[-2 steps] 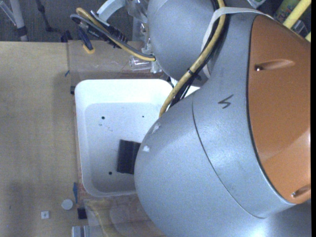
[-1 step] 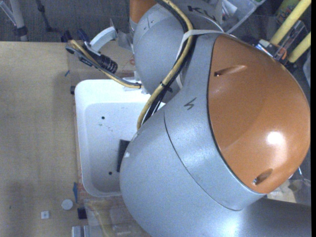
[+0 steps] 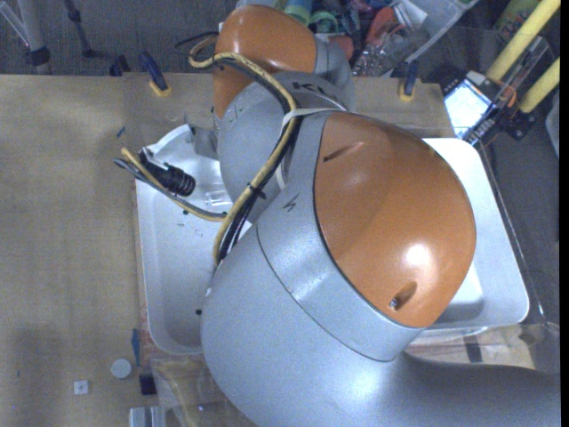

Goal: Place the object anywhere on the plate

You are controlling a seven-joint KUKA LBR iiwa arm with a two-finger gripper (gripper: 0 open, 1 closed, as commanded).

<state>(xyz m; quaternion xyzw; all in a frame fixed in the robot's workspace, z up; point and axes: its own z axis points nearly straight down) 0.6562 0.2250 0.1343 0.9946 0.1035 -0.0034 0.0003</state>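
My grey and orange arm (image 3: 356, 229) looms close under the camera and covers most of both bins. Its wrist end reaches down over the far part of the left bin (image 3: 164, 274). A small grey piece of the gripper (image 3: 201, 140) pokes out past the arm's left side there. Beside it, a black cable plug (image 3: 175, 181) with a yellow and black cable hangs above the bin floor. The arm hides whatever lies under the gripper.
A strip of the right bin (image 3: 502, 265) shows past the arm on the right. A clear tub of mixed coloured objects (image 3: 356, 7) stands behind the bench. Blue clamps (image 3: 156, 76) grip the far edge. Bare wooden bench (image 3: 62, 221) lies to the left.
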